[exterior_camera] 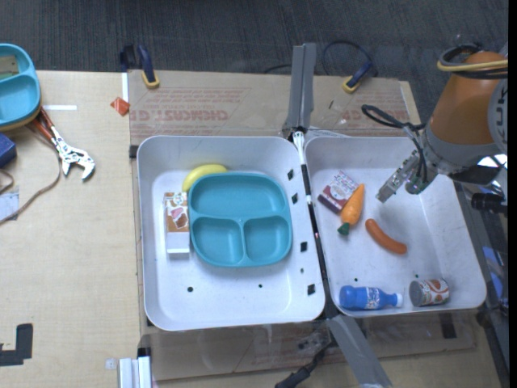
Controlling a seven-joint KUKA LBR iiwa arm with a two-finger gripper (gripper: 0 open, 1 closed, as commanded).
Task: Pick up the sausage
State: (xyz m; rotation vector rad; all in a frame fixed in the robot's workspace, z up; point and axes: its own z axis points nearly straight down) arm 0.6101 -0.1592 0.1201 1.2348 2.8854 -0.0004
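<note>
The sausage [385, 237] is a short orange-red link lying flat on the floor of the right bin [452, 241], tilted down to the right. My gripper [401, 190] hangs above the upper middle of that bin, up and slightly right of the sausage and apart from it. It is open with nothing between its fingers. A toy carrot [351, 207] lies just left of the sausage.
The right bin also holds a small snack packet [336, 191], a blue bottle [367, 298] and a small can [429, 292] along its front. The left bin [161, 289] holds a teal divided plate [240, 219], a banana [203, 172] and a small carton [176, 223].
</note>
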